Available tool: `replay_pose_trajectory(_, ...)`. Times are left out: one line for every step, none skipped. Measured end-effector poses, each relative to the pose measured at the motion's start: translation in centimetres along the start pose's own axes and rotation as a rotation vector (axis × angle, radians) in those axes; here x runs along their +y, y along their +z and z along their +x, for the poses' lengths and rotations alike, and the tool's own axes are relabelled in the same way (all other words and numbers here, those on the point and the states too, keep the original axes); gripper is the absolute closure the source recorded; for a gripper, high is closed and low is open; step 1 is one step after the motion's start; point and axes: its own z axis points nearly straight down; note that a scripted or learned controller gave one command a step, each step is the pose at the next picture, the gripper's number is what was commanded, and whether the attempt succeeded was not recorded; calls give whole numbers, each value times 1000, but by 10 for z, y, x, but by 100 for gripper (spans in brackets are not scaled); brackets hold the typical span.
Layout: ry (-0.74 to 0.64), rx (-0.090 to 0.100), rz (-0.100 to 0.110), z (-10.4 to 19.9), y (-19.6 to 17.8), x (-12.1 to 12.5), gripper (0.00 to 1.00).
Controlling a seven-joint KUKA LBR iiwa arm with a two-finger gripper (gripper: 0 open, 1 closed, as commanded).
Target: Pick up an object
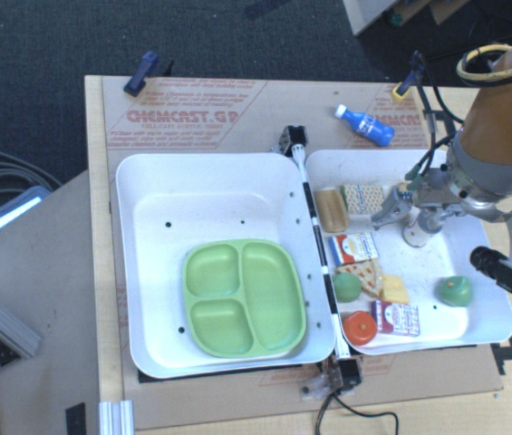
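Observation:
My gripper [415, 223] hangs low over the back middle of the right bin [487, 329], fingers open with nothing between them. Several toy foods lie in that bin. A brown bread block [332, 208] and a patterned cracker box [362, 198] lie just left of the gripper. In front of it are a red-and-white packet [355, 246], a pizza slice [362, 275], a green ball [347, 286], a yellow cheese wedge [393, 288], a red tomato [361, 327] and a small red carton [396, 318]. A green apple [455, 290] sits to the front right.
The left bin [147, 207] holds a green divided plate [242, 295]. A blue bottle [364, 125] lies on the bench behind the right bin. A blue clamp [140, 73] grips the bench's far left corner. Black cables run behind the arm.

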Motion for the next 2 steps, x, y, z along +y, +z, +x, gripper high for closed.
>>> replay_pose_trajectory(1,0,1,-2,102,-35,0)
replay_pose_trajectory(1,-2,-10,-15,129,33,0)
